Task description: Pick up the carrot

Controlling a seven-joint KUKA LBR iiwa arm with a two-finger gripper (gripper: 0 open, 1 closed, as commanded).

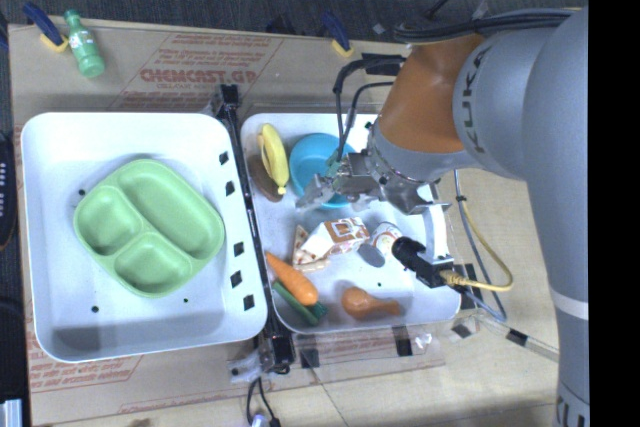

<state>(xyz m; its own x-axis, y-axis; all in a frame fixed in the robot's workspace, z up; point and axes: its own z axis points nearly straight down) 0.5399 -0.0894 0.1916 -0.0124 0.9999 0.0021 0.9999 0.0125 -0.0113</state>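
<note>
The carrot (293,279) is orange with a green top and lies at a slant in the front left corner of the right bin (437,318), against the bin's left wall. My gripper (333,187) hangs over the middle of that bin, at the lower edge of a blue cup (315,158). It sits above and to the right of the carrot, well apart from it. A patterned carton (330,242) lies between the gripper and the carrot.
A yellow banana (273,155) lies beside the blue cup at the back of the right bin. A small can (385,237) and an orange-brown drumstick-shaped toy (367,303) lie near the front. The left bin (50,315) holds a green divided plate (150,226). A green bottle (84,45) stands at the back left.
</note>
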